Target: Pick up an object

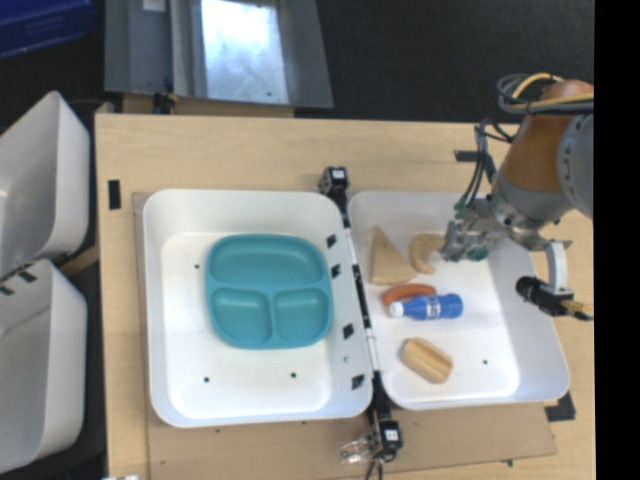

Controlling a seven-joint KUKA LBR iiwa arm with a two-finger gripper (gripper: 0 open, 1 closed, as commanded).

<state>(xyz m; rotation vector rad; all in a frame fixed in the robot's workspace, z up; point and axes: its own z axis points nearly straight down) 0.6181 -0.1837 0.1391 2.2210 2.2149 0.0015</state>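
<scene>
in the right bin lie a tan wedge, a round cookie, a sausage, a blue bottle and a bread roll. the gripper hangs just beside the cookie, gripping nothing visible. a teal plate sits in the left bin.

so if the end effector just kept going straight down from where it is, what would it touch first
Probably the round tan piece in the right bin, just beneath the end effector; depth is hard to judge, so it may meet the bin floor beside it.

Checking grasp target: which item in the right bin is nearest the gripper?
The small round tan piece, right beside the gripper. The tan wedge, orange sausage, blue-and-white bottle and tan bread roll lie farther off.
</scene>
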